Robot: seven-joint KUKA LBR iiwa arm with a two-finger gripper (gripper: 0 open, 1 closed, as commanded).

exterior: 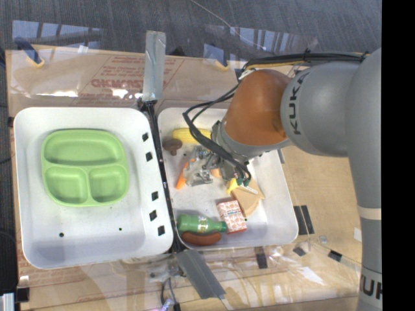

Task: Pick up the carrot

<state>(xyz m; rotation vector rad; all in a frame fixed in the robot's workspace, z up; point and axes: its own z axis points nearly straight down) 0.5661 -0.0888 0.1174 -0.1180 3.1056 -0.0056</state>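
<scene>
Two white bins (84,245): one green tray (84,167) left, one carrot (182,175) right beside the pincer (206,172), grip unclear.

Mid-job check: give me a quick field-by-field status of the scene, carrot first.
carrot: lying in the right bin, near its left wall, not lifted
gripper: low over the right bin, just right of the carrot; finger state unclear
near carrot: brown mushroom-like piece above it, banana towards the back
front of right bin: green bottle, hot dog, red box, sandwich wedge
left bin: holds a green divided plate
</scene>
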